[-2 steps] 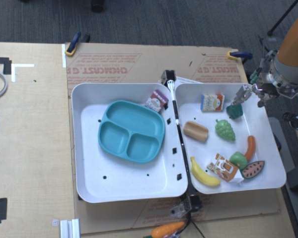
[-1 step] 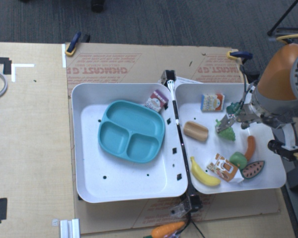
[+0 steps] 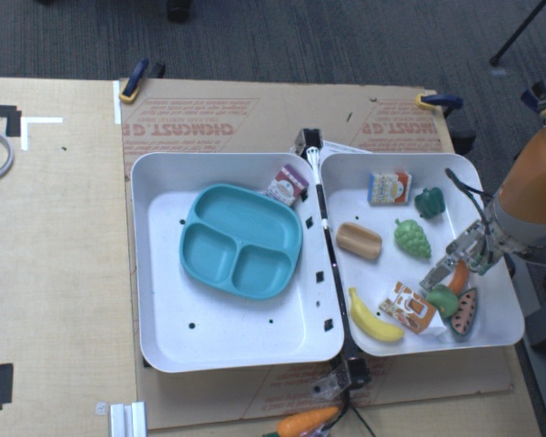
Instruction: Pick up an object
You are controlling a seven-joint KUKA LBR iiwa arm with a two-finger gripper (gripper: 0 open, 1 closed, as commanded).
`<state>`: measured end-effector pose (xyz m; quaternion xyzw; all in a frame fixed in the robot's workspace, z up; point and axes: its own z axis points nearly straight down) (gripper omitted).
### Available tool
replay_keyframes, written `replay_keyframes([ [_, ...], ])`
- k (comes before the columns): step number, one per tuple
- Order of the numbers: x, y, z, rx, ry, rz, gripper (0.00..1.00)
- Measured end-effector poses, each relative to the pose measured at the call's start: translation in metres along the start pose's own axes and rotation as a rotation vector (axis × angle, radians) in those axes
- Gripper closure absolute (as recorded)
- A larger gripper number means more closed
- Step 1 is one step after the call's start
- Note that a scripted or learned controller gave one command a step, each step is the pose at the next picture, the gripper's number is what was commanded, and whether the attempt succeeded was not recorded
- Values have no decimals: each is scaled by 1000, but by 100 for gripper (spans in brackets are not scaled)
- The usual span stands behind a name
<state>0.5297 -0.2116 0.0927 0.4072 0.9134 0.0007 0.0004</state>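
Two shallow white bins sit side by side on a cardboard-covered bench. The left bin (image 3: 155, 271) holds a teal divided plate (image 3: 242, 241), and a small crumpled wrapper (image 3: 287, 186) lies at the bin's far right corner, just beyond the plate.

The right bin (image 3: 491, 330) holds the toy foods. Along the far side: a small juice carton (image 3: 389, 188) and, right of it, a dark green broccoli-like piece (image 3: 429, 202). Toward the middle: a brown bread roll (image 3: 358, 241) on the left and a bunch of green grapes (image 3: 413, 238) to its right. Along the near side: a banana (image 3: 373, 318), an orange-and-white snack packet (image 3: 409, 306) touching it, and a watermelon slice (image 3: 463, 312) at the right.

The arm enters from the right, its gripper (image 3: 448, 274) lowered into the near right part of this bin. The fingers appear to close on the upper end of an orange carrot (image 3: 457, 275), whose green top (image 3: 441, 299) lies between the packet and the watermelon slice; whether the carrot is lifted off the floor cannot be told.

Blue-and-yellow clamps (image 3: 134, 79) pin the cardboard's far corners.
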Motion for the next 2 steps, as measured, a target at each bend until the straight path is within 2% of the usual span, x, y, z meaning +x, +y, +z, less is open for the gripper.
replay_keyframes([
  [1,-1,0,-10,-2,-3,4,100],
  [2,67,12,-110,0,-2,57,100],
])
